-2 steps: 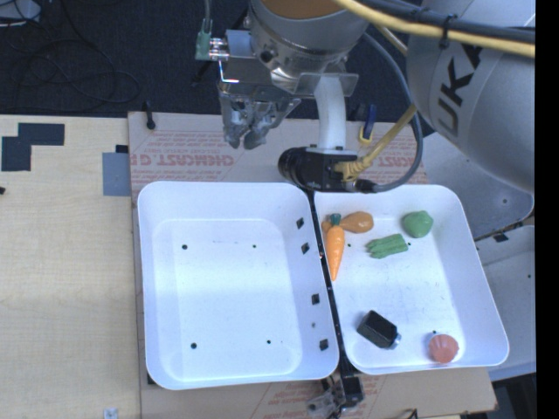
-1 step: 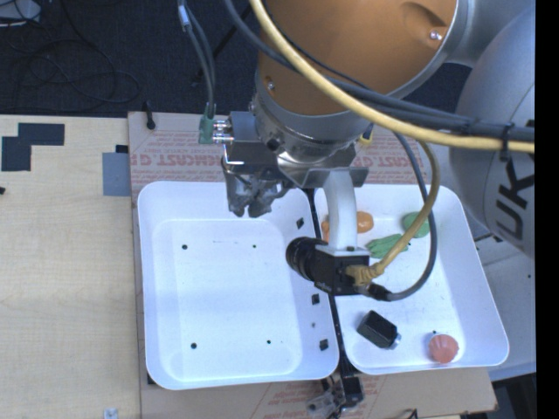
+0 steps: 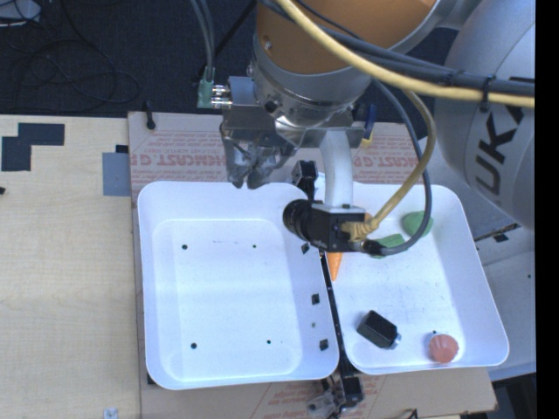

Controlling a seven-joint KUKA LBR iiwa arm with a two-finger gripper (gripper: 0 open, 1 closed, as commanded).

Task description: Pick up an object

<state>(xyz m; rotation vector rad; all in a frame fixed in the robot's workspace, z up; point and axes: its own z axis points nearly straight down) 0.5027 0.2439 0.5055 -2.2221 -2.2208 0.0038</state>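
- Two white bins are seen side by side on the bench: the left bin and the right bin.
- The arm is seen reaching in from the right, with its orange band across the top of the view.
- The gripper is held over the far rim of the left bin, close to the corner where the two bins meet.
- Its dark fingers are pointed down and drawn close together at the tips; whether they are fully closed cannot be told, and nothing is seen between them.
- A black block is found lying flat in the near part of the right bin, tilted against the bin's edges.
- A pink ball is seen just right of the block, near the bin's near-right corner — apart from the block, not touching it.
- A green object is seen in the far right of that bin, partly hidden by a yellow cable.
- An orange cone-like piece is seen by the divider between the bins — its upper part is hidden under a black fitting on the arm.
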